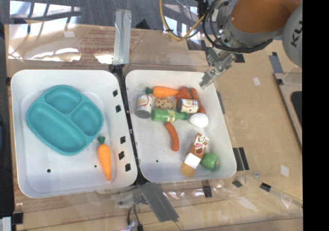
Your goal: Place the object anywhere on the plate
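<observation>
1. The grey arm with its orange band reaches in from the right, and its gripper (212, 75) hangs above the top right corner of the right shallow white bin (154, 171), near that rim.
2. How far the jaws stand apart cannot be told from this slant; nothing shows between them.
3. The teal plastic plate with three compartments (64, 118) lies in the left shallow white bin (31, 181), toward its upper left.
4. An orange toy carrot with a green top (104, 158) lies on the left bin's floor just beside the plate's lower right edge, tip pointing toward the near rim.
5. In the right bin, a second orange toy carrot (165, 92) lies along the top, beside a small labelled can (144, 106) and a brown speckled cookie (164, 103).
6. A green toy bottle (168, 116) lies on its side below them, near another labelled can (187, 106) and a white egg (199, 120).
7. A red-orange sausage (172, 136) lies in the middle of that bin.
8. A brown bottle with a white label (194, 155) lies tilted near the lower right corner, touching a green apple (209, 161).
9. Both bins rest on the brown bench (257, 122).
</observation>
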You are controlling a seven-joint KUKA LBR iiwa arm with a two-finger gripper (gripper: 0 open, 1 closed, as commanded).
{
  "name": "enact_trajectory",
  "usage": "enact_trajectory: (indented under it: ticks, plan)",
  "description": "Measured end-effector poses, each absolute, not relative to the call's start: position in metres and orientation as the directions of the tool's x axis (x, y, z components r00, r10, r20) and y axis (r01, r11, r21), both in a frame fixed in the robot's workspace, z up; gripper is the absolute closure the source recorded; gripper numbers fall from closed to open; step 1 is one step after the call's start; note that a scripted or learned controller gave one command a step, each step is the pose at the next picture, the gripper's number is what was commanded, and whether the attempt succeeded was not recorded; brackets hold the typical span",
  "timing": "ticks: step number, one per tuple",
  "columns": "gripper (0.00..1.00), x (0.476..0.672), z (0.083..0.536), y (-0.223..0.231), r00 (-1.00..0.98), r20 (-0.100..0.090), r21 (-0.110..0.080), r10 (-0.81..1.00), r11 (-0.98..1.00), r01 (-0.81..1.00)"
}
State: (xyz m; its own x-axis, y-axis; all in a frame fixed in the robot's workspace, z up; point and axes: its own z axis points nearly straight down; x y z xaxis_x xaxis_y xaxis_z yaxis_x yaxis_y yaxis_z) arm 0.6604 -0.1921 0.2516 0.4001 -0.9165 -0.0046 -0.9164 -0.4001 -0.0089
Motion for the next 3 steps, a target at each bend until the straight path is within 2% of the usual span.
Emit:
enact_trajectory:
  ticks: [3]
  plan:
    - [1.0, 0.663, 0.281, -0.189, 0.404, -0.005, -0.019, -0.915, -0.404, -0.915]
